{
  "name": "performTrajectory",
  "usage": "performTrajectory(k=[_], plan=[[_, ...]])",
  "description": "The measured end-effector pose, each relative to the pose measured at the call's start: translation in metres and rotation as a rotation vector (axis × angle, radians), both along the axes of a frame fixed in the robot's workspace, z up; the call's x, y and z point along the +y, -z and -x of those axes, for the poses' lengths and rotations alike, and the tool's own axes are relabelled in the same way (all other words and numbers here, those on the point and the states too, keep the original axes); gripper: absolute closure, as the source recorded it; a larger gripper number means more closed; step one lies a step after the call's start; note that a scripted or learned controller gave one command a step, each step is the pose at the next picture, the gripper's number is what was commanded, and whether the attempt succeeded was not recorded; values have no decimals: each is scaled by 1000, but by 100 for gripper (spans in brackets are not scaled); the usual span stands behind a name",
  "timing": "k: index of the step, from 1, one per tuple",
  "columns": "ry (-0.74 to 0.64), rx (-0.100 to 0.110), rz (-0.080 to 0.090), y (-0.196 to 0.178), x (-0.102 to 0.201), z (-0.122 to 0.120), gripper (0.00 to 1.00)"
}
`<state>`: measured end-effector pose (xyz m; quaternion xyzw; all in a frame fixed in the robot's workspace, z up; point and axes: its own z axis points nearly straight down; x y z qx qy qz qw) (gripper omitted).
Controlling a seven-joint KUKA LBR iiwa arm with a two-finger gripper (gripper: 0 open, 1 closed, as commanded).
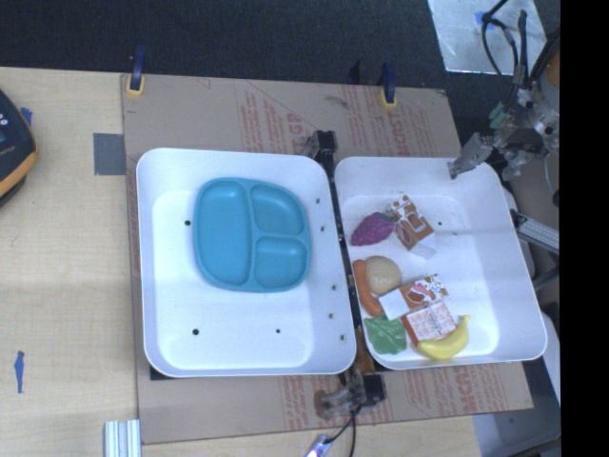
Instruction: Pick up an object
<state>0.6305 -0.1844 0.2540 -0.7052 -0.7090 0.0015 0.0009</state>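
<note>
The gripper (473, 160) is hanging at the far right corner of the right bin (495, 255), just at its rim; whether the jaws are released or clenched is something the view is not letting me tell, and nothing is showing between them. It is sitting off to the side of the pile, probably so the camera is getting a clean look at the bin's contents.

Nearest to the jaws, down and to the left of them, a small printed packet (412, 223) is lying on the bin floor, with a purple toy (373, 228) touching its left side. Further from the jaws along the same line, a tan round piece (383, 273) is resting beside an orange carrot (365, 291), which is lying along the bin's left wall. Beyond those, a second packet (424, 290), a red-and-white box (430, 322), a green toy (385, 333) and a yellow banana (445, 344) are crowding the near edge, touching one another.

Furthest from the jaws, the left bin (171, 303) is holding a blue divided plate (251, 233), lying flat.

The first packet, being closest and least crowded, looks the easiest pick.
</note>
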Motion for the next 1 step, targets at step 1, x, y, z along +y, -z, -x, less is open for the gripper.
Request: performTrajectory(k=[1], plan=[[2, -3, 0, 144, -11, -24, 0]])
